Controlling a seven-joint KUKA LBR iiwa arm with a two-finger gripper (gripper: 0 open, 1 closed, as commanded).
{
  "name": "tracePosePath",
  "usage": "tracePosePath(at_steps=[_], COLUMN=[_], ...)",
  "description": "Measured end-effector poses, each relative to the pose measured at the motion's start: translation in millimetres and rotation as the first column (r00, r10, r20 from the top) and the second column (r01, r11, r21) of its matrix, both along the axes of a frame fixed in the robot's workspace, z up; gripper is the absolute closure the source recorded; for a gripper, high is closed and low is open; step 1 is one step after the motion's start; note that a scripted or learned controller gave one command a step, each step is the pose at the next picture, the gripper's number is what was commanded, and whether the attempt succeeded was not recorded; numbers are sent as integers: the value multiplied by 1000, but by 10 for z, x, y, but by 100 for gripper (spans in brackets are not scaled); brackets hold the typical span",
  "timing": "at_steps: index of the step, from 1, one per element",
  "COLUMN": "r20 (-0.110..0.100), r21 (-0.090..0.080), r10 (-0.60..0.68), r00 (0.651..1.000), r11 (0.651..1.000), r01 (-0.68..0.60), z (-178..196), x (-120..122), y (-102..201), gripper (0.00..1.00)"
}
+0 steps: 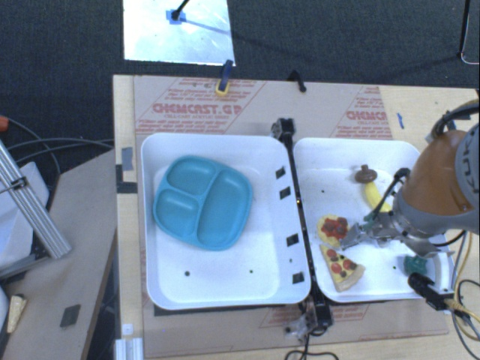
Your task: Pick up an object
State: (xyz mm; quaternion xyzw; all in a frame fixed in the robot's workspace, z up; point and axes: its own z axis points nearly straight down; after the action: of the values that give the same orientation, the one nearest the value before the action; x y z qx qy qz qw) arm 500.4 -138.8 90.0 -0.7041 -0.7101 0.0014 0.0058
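Observation:
In the right bin (337,150) lie two toy pizza slices: one (331,226) near the bin's left wall and one (344,270) close to the front edge. A yellow banana (372,194) and a small brown piece (365,175) lie farther back. A teal object (415,264) sits at the front right, partly hidden by the arm. My gripper (352,236) hangs low between the two pizza slices, pointing left, its tip right beside the upper slice. Nothing is visibly held.
The left bin (225,142) holds a blue divided plate (202,201). The grey arm with its orange band (442,182) covers the right bin's right side. Cardboard (195,103) lies under both bins, with a black divider (294,201) between them.

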Motion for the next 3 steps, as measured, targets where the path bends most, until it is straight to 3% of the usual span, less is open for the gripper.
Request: tracePosePath(at_steps=[1, 2, 3], r20=[15, 21, 13], r21=[-10, -9, -4], r10=[-9, -1, 0], r00=[1000, 1000, 1000], r11=[1000, 1000, 1000], r01=[10, 1, 0], z=[-54, -36, 67], x=[345, 1242, 1165], y=[-620, -667, -72], gripper=[0, 0, 0])
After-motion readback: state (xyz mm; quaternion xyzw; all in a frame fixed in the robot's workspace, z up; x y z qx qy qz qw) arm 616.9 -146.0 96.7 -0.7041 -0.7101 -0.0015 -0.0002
